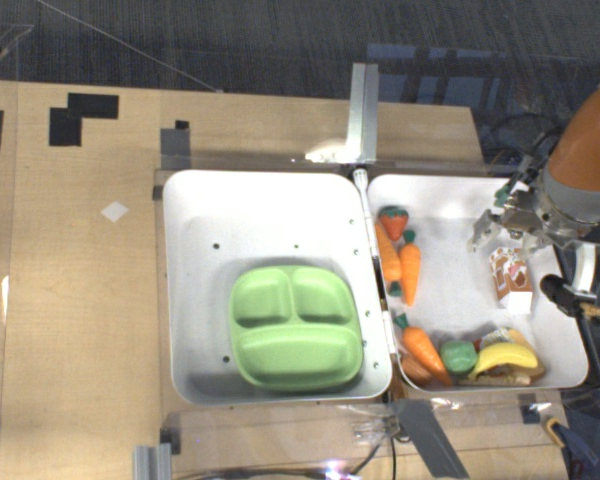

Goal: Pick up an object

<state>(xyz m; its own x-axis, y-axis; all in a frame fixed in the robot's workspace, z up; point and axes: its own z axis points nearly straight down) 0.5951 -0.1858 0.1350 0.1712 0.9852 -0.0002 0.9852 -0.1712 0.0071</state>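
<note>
Your packet [511, 276] lies in right bin [450, 298], near right wall, long axis running top to bottom; print on it too small to read. Arm [580, 173] reaches in from right, orange band up, wrist bent over bin's upper right. Gripper [502, 223] just above packet's top end, grip state hard to tell.

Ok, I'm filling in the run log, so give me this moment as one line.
arm: over right bin | gripper: above brown-and-white packet, nothing seen held | toy food: along left wall and front | left bin: green tray
</note>
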